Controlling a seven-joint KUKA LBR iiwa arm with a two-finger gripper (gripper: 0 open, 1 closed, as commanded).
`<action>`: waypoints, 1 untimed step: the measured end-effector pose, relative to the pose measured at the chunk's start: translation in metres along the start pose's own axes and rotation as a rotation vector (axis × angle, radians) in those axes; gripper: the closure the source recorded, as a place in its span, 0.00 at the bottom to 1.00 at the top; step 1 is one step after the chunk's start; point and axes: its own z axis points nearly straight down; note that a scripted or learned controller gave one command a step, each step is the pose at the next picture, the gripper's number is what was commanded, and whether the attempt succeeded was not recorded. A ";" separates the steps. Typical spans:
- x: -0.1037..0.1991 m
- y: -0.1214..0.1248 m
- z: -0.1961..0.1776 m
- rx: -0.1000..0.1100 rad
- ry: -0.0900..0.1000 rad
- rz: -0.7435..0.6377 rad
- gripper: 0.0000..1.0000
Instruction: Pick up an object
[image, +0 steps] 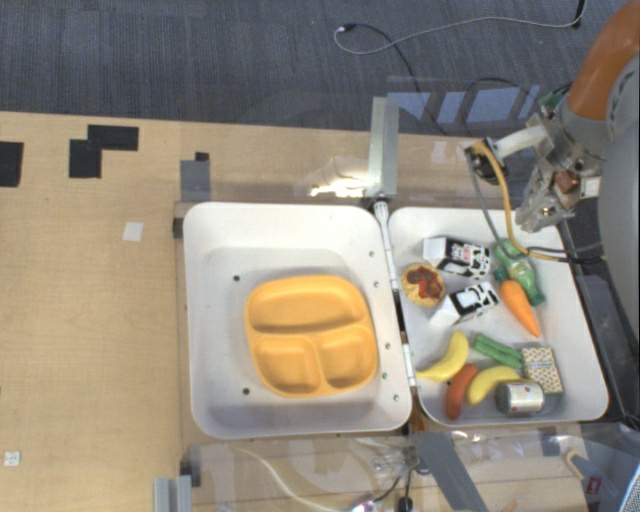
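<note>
Your carrot lies in the right bin beside two bananas and a silver can. The claw hangs above that bin's far corner; you cannot tell its grip state. The yellow tray fills the left bin.

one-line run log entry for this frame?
arm: over right bin far edge | gripper: state unclear | carrot: in bin | tray: left bin

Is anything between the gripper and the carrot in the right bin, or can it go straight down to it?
The gripper is over the right bin's far right corner, above the carrot. A yellow cable hangs beside the wrist. Nothing lies on the carrot, but a green item touches its top end, crowding a grasp.
</note>
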 end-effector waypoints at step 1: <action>0.006 -0.007 -0.008 -0.001 0.000 -0.081 1.00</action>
